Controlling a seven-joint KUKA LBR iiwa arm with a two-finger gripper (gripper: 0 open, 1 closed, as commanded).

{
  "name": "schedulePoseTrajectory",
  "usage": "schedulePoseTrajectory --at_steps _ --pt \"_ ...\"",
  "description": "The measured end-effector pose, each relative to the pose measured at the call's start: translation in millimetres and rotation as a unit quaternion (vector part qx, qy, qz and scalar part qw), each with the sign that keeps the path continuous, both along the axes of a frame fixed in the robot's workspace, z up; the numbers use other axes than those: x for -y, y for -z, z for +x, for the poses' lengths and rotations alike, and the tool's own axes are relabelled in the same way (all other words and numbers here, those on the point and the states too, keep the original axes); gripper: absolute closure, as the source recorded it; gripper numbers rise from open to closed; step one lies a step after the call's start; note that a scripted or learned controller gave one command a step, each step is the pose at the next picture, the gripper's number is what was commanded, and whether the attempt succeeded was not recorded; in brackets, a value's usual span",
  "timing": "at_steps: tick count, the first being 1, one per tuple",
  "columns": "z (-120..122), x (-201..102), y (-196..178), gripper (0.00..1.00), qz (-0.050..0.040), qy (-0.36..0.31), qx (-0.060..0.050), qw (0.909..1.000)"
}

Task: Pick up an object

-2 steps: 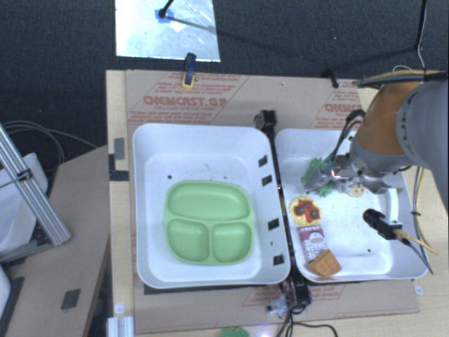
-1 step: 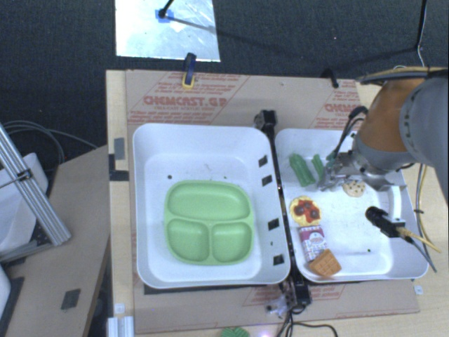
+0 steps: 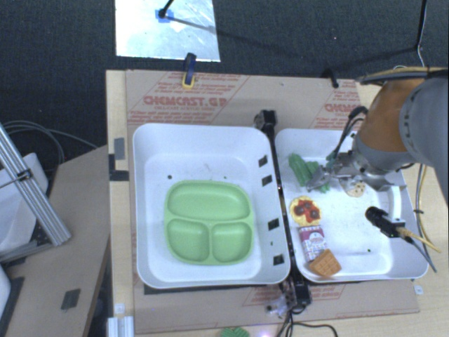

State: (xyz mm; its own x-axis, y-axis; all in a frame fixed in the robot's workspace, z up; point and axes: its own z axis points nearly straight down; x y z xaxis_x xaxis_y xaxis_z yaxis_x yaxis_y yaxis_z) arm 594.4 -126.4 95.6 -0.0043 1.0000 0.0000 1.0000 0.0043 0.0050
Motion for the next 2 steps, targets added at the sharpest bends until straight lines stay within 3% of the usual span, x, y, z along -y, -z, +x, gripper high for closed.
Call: schedulePoseTrajectory --at_steps 1,2 --pt "21 -25 11 0.00 0.0005 -0.002 -0.001 1.0000" --pt "21 4 10 0.00 -0.0007 0.002 -0.001 1.0000"
